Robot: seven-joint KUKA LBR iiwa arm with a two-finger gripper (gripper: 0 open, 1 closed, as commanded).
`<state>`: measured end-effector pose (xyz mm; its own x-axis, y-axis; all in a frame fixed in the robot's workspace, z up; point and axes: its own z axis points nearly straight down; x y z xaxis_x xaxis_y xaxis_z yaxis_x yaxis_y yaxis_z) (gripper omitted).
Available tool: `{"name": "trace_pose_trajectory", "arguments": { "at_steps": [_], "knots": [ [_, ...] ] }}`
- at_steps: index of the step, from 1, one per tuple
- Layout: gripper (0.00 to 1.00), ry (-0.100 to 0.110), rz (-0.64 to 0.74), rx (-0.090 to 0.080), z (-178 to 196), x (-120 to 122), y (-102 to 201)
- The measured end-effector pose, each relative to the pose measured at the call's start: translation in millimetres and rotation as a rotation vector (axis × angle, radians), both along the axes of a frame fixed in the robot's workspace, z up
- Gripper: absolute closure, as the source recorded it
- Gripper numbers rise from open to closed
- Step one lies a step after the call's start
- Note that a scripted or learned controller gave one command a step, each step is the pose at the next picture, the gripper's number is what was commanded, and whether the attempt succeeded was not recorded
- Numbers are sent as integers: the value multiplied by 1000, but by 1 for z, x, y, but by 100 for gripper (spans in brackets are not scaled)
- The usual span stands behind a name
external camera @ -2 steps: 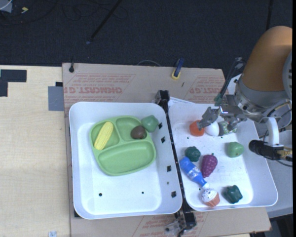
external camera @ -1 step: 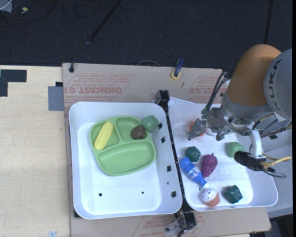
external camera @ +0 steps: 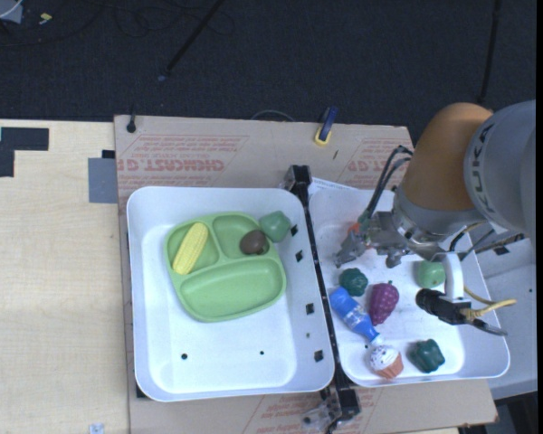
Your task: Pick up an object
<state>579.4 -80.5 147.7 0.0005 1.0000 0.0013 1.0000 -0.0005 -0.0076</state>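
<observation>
My gripper (external camera: 371,250) hangs over the back part of the right bin (external camera: 489,355), open, with white bin floor showing between its fingers. Just in front of it lie a dark green toy (external camera: 353,281) and a purple bunch of grapes (external camera: 384,301). A pale green piece (external camera: 429,273) lies to the gripper's right, partly under the wrist. Toward the front are a blue bottle (external camera: 351,313), a cupcake (external camera: 383,361) and another dark green piece (external camera: 426,356).
The left bin (external camera: 154,351) holds a green divided plate (external camera: 231,292) with a yellow corn cob (external camera: 190,247) and a brown lump (external camera: 253,241) on it. A green block (external camera: 275,226) lies at the plate's back right corner. The bins' shared wall (external camera: 319,287) runs left of the gripper.
</observation>
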Motion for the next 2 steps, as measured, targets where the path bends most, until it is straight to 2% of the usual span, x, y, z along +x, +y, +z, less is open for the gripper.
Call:
{"name": "trace_pose_trajectory", "arguments": {
  "at_steps": [1, 2],
  "knots": [
    [0, 0, 0, 0, -54, -2, 2],
    [100, -2, -6, 0, -41, -1, 1]
  ]
}}
